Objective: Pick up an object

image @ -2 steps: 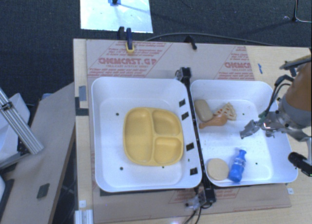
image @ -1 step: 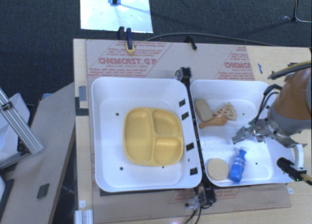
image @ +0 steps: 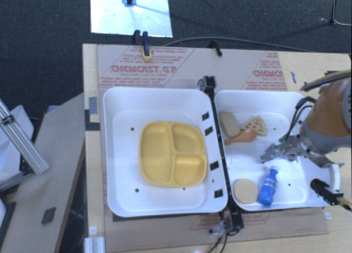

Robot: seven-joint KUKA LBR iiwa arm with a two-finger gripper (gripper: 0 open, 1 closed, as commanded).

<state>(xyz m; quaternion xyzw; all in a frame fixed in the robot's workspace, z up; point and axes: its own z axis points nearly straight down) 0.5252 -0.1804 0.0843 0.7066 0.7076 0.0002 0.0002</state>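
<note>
At the near edge of the right-hand shallow white bin [image: 297,201] a small blue plastic bottle [image: 268,186] with a pale cap lies on its side, its cap end pointing away from the camera. Just beside it, to the left, rests a round tan disc [image: 246,191], possibly a toy biscuit or bun. Either could serve as the object to be picked up, and both lie flat on the bin floor, so nothing has been lifted.

Just beyond the bottle's cap, the arm's two-finger gripper [image: 273,153] reaches in from the right and hangs low over the bin floor, near the bottle without clearly touching it. Its grey metal fingers appear spread apart, with nothing between them. The grasp itself seems yet to be made: the gripper would have to settle over an object, close and rise.

Farther back in the same bin lie a beige, bread-like lump [image: 229,124], a tan drumstick-shaped piece [image: 242,136] and a waffle-patterned wedge [image: 257,125], close together.

In the left-hand white bin [image: 124,136] sits a yellow plastic divided plate [image: 172,153] with three compartments. Beyond both bins the bench carries a printed cardboard sheet [image: 181,65].
</note>
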